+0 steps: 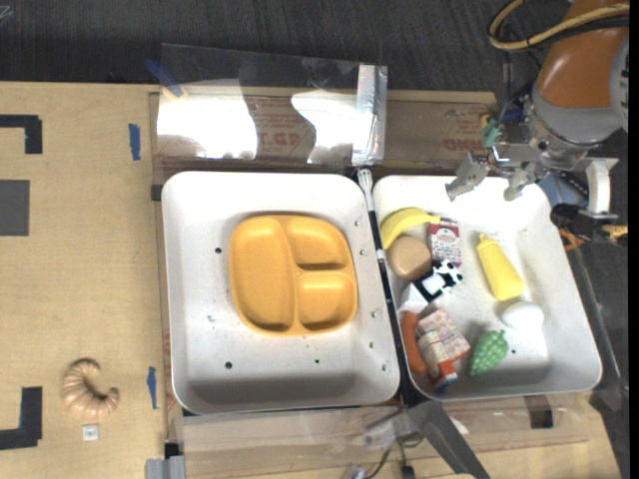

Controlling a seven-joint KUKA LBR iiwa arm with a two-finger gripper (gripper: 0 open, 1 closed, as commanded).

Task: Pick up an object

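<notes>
My gripper (491,180) hangs over the far edge of the right bin (569,297), open, its two grey fingers (467,179) spread with nothing between them. Below it in the bin lie a yellow banana-like piece (402,223), a brown round bun (407,257), a small red-and-white carton (443,239), a black-and-white piece (439,281), a yellow bottle shape (499,267), a white egg (521,316), a green strawberry-like piece (488,352), a printed packet (441,339) and an orange-red sausage (414,352).
The left bin (190,267) holds a yellow divided plate (294,272). A clear plastic sheet (270,113) stands behind the bins. A croissant-like toy (88,387) lies on the wooden bench at the lower left. Cables loop above the arm (584,68) at the upper right.
</notes>
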